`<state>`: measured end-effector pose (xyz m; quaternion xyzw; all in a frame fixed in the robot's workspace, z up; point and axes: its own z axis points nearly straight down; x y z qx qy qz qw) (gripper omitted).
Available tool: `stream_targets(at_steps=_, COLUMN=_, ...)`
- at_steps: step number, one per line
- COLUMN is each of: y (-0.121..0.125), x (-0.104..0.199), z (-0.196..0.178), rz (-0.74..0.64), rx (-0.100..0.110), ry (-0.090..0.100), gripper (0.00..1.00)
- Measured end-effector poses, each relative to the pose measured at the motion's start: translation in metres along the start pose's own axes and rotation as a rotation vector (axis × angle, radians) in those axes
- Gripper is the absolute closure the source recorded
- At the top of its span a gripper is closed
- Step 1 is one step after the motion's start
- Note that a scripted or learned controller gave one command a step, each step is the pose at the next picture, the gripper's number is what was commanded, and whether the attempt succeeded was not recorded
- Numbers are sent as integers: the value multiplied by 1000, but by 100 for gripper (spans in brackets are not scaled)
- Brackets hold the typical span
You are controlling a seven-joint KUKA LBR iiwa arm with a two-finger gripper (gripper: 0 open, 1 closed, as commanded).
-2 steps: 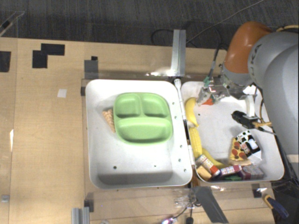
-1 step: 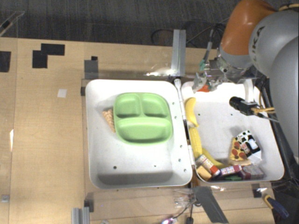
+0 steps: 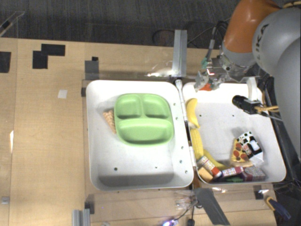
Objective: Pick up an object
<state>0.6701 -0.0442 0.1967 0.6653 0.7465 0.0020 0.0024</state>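
In the camera view, I am starting at the near wall of the right bin (image 3: 221, 126), where small packets (image 3: 225, 172) are lying jammed together, with a pizza slice (image 3: 239, 152) just beyond them toward the view's right. Those look awkward to me: they are touching each other and the wall.

The end effector (image 3: 208, 81) is hanging over the far rim of this bin, near its left corner. I cannot tell whether it is apart or together; it is too small and blurred here, and I am seeing nothing clamped in it.

I am judging the banana (image 3: 191, 111) the best target. It is lying just nearer the camera than the end effector and slightly to the view's left, its long axis running far-to-near along the left wall. The corn (image 3: 197, 142) is continuing the same line, touching its near end.

The wall is crowding the banana's left side; the bare floor to its right is giving room. In the left bin (image 3: 131, 166), a green plate (image 3: 142, 118) is sitting well apart.
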Motion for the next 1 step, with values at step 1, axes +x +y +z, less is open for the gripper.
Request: stream_targets(at_steps=1, y=2, x=25, z=9, rz=-88, rx=3, ry=1, gripper=100)
